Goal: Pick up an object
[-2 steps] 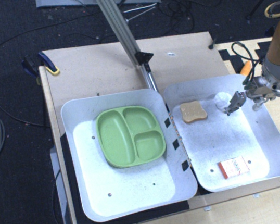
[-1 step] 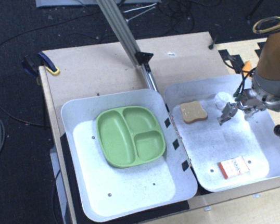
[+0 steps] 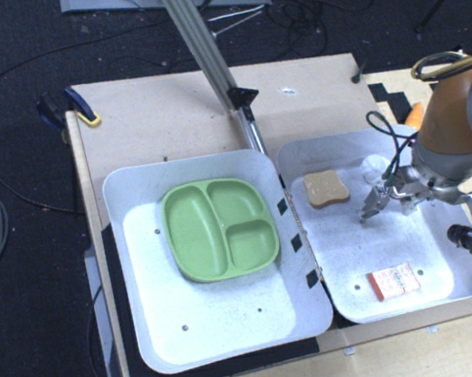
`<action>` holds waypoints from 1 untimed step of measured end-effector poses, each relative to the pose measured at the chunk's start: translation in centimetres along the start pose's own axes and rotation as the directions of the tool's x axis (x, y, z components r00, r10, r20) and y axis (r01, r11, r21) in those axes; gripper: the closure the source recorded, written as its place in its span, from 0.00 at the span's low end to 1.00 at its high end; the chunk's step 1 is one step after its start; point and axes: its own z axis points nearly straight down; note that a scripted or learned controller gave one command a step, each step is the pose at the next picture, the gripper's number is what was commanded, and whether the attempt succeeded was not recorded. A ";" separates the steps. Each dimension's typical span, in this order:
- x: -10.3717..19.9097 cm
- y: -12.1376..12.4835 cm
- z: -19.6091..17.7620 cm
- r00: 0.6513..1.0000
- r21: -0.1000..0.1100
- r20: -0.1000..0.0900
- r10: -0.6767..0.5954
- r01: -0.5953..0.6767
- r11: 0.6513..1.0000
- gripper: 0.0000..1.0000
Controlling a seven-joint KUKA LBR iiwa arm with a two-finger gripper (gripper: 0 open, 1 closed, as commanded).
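Camera view: the gripper (image 3: 372, 208) hangs low in the right bin (image 3: 464, 284), between the bread slice (image 3: 326, 188) and the red packet (image 3: 394, 281); jaw state cannot be told. Centre squarely over one object before closing.

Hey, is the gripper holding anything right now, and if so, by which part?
Nothing is held. The gripper hangs over bare floor of the right bin, beside the toast slice and apart from the red packet.

Grey arm (image 3: 461, 125) reaching in from right, hand (image 3: 372, 208) lowered, pointing left
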 end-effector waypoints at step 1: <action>-0.1 0.1 -1.3 1.000 -0.005 0.001 0.000 0.000 1.000 1.00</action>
